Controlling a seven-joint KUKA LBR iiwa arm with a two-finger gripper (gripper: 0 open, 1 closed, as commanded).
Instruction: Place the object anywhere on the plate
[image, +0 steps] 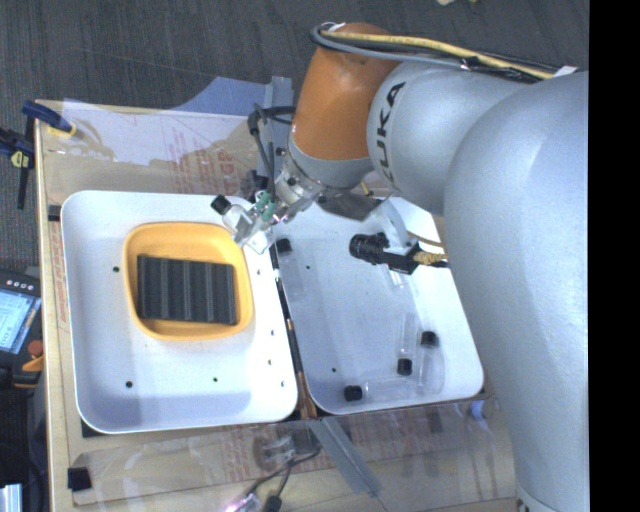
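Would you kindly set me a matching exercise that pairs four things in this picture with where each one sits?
Things:
1. plate
2. ridged block
3. small black cube
4. gripper

Places:
a. at the bottom edge of the right bin
b. lying on the plate
c. above the divide between the bins
d. in the left bin

Pairs: 1-d, 2-b, 3-a, 4-c.

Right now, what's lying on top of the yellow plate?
A dark ridged slab lies flat on the plate, filling its middle. The yellow rim shows all around it. The plate's floor under the slab is covered, so anything beneath cannot be seen.
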